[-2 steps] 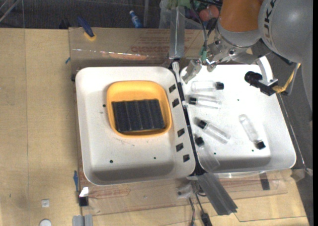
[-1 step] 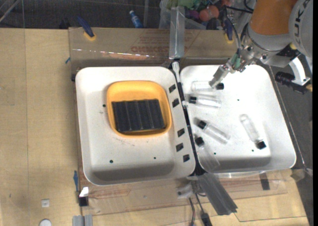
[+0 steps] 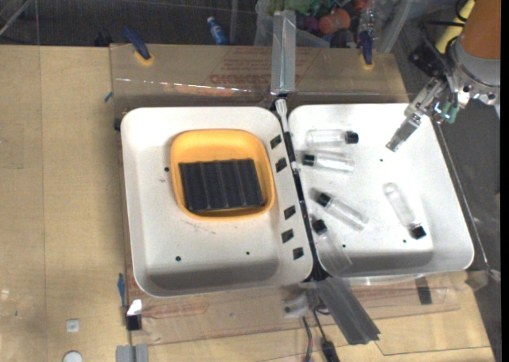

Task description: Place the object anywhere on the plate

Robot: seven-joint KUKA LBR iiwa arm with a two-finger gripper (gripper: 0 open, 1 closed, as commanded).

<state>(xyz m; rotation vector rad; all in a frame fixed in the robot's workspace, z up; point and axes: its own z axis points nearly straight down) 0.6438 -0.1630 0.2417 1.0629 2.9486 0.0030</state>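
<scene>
**Inspector:** Hanging above the upper right part of the right bin (image 3: 453,229), the gripper (image 3: 395,143) points down and to the left. No object sits between its fingers. Whether they are spread or pressed together, I cannot tell; they appear as one thin grey shape.

**Clerk:** And the objects?

**Inspector:** Several clear vials with black caps lie flat on the right bin's floor. One capped vial (image 3: 332,138) is near the top, a second vial (image 3: 328,162) just below it, a third vial (image 3: 339,208) lies slanted near the middle, and a fourth vial (image 3: 402,209) lies toward the right. All are apart from the gripper.

**Clerk:** The plate?

**Inspector:** The orange plate (image 3: 219,142) rests in the left bin (image 3: 151,265) and bears a dark ribbed block (image 3: 220,185). No vial lies on it.

**Clerk:** Anything obscured?

**Inspector:** The arm (image 3: 483,26) is cut off at the frame's right edge. The vials' clear bodies are faint against the white floor, so their outlines are uncertain. A further dark cap (image 3: 319,227) beside the divider may belong to another vial; I cannot confirm.
</scene>
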